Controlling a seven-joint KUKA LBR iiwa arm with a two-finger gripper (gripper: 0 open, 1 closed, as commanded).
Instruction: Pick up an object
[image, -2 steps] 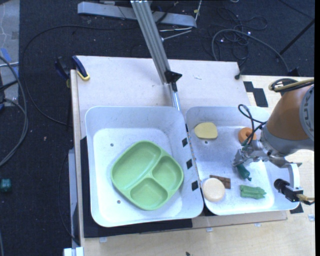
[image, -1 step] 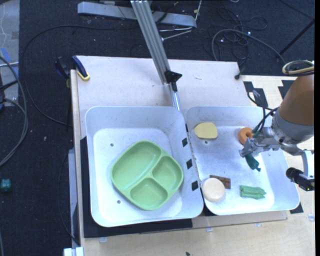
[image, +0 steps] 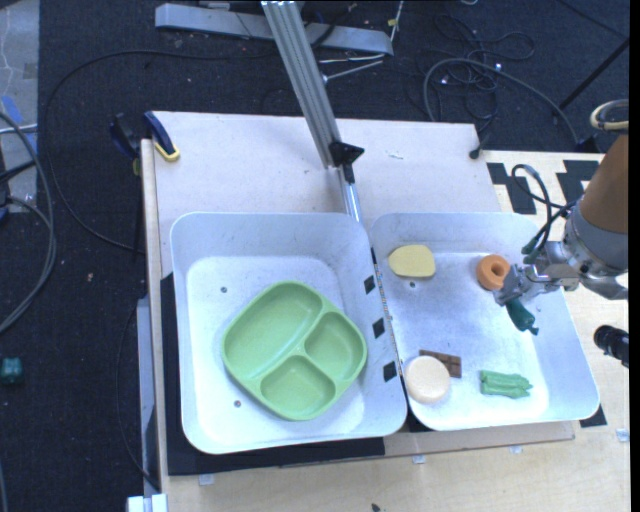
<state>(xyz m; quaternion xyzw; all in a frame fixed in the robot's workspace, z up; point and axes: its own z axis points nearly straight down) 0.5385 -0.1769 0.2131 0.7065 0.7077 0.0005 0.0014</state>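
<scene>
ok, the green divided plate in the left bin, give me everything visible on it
The plate is pale green, looks like matte plastic, rounded with a raised rim and three compartments: one long, two smaller. All three look bare. It lies flat, right way up, turned at an angle on the left bin's floor, touching nothing else.

A single fixed camera looked down at a slant from above the near side of the bench (image: 250, 150), far enough back to take in both white bins: the left bin (image: 200, 250) and the right bin (image: 560, 370). The dark floor with cables lay at the far edge.
</scene>
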